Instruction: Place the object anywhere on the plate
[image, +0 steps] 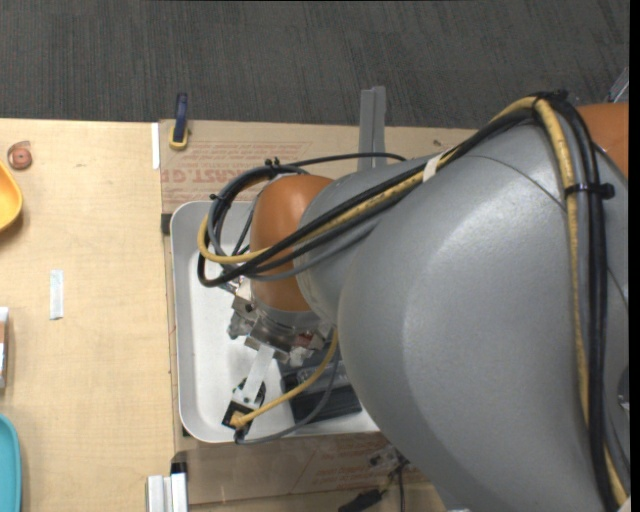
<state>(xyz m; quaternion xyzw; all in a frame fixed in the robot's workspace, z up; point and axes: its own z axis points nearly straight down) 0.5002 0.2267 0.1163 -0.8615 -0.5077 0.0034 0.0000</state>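
The arm (470, 300) bends low — gripper (272, 338) over the white bin (195, 330).

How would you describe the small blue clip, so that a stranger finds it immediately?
Start at the white bin under the grey arm. Behind its far left corner lies brown cardboard; the clip sits on that cardboard's corner. Nothing else nearby is blue with a yellow end.

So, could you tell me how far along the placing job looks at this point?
Done: nothing I can confirm as placed. In hand: the arm reaches low into the white bin, with the gripper down inside it. Left, most likely: both the pick and the placing, though the arm hides most of the bin.
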